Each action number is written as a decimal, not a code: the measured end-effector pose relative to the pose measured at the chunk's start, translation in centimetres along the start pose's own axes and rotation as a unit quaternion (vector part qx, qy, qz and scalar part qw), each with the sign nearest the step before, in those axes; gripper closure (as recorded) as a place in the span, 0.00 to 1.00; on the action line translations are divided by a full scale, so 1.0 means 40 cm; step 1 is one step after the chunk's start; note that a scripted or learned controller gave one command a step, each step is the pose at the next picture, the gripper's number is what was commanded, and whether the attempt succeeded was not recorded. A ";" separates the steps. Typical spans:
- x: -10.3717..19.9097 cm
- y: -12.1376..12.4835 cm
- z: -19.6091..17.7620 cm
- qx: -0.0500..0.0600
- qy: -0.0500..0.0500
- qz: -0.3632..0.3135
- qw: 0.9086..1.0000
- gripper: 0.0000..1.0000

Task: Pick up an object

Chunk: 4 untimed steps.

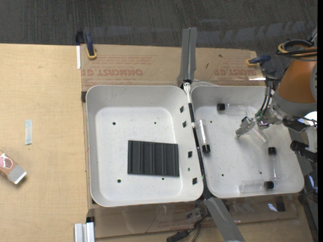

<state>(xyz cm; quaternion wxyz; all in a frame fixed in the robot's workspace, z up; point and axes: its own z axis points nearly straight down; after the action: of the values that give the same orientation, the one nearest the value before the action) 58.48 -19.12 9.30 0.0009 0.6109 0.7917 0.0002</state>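
Nearest the camera, at the front wall of my right white bin point(282, 188), lies a clear plastic tube with a black cap point(256, 186), untouched. My hand point(246, 126) hangs low over that bin's middle; I cannot tell how its fingers stand. The ribbed black rectangular pad point(153, 158) rests in the left white bin point(96, 135). Nothing is lifted yet; the whole pick remains, I judge.

One fixed camera looks down at a slant from above the pale wooden desk point(40, 100), far enough to take in both shallow white plastic bins point(101, 135) side by side, with the grey, orange-banded arm point(298, 84) entering from the right.
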 end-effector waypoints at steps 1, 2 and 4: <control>-0.043 -0.014 0.001 0.000 0.000 -0.009 1.000 0.00; -0.045 -0.014 -0.022 -0.001 -0.001 -0.008 1.000 1.00; 0.059 0.186 -0.320 0.001 0.000 0.018 1.000 1.00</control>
<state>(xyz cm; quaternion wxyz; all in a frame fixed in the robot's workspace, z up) 65.05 -14.93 22.12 0.0007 0.6254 0.7803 -0.0006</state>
